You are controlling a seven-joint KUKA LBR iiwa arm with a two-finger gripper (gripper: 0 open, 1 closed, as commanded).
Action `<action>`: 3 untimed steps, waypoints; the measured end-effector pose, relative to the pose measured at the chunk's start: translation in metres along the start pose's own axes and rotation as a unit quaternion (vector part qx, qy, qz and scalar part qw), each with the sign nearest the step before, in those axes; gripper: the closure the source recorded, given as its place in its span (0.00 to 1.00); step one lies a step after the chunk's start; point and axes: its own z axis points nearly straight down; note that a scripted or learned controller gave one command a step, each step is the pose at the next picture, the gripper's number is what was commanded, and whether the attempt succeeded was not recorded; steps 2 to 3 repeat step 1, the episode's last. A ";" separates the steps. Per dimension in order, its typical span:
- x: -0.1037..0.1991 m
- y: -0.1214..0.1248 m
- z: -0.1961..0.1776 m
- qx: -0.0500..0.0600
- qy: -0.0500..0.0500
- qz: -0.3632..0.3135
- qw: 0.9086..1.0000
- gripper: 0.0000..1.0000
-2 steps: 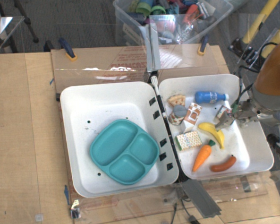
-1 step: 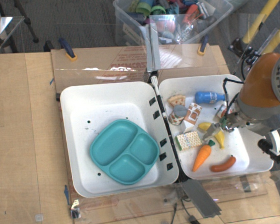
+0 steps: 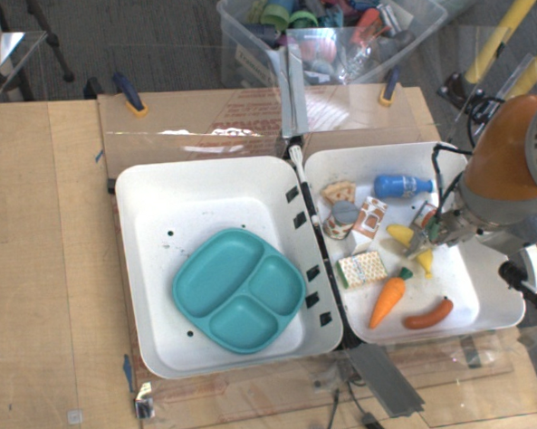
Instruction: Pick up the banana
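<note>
Banana [image 3: 408,243] lies in the right bin [image 3: 501,308], directly under the pincer [image 3: 426,238], with one yellow end showing to the pincer's left and another yellow bit just below it. It looks like a small toy, bright yellow and curved, its middle hidden by the pincer. The pincer is down on it, but whether its grip is apart, together or clamped on the fruit I cannot tell. The task looks to be at the grasp itself: the reach is made, the banana is not yet raised from the bin floor, and the lift is all that remains if the grip takes.

Just beyond the pincer's lower left lie a carrot [image 3: 386,302] and a pale checked cracker block [image 3: 362,269]; below it rests a red sausage [image 3: 429,313]. Up and to its left is a blue bottle [image 3: 401,185], with a small patterned carton [image 3: 370,218] nearer. Well away to its left, in the other bin [image 3: 144,262], sits a teal divided plate [image 3: 239,291].
</note>
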 end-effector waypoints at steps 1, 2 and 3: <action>0.053 0.081 -0.083 0.006 0.007 -0.041 0.999 1.00; 0.053 0.081 -0.083 0.006 0.007 -0.041 0.999 1.00; 0.053 0.081 -0.083 0.006 0.007 -0.041 0.999 1.00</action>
